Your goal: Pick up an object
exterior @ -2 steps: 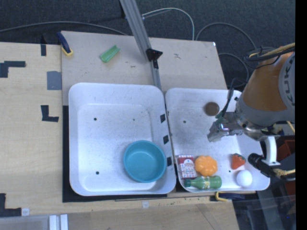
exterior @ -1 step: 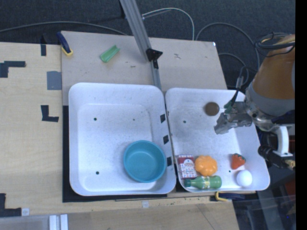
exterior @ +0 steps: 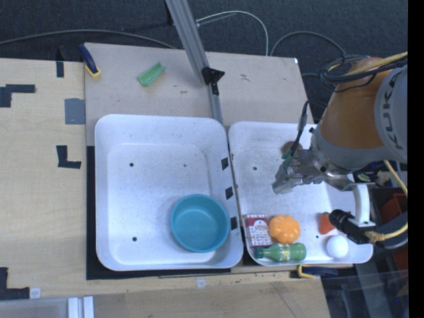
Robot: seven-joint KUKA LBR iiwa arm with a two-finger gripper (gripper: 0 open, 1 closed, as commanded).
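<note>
End effector (exterior: 286, 179), grip state indeterminate, hangs above the right bin (exterior: 262, 144), the orange (exterior: 284, 228) at its 6 o'clock being the likeliest target.

Open floor across the right bin's (exterior: 265, 138) far half; its near edge is crowded by carton (exterior: 257, 230), orange (exterior: 285, 228), green bottle (exterior: 283, 252) and white ball (exterior: 338, 246).
</note>
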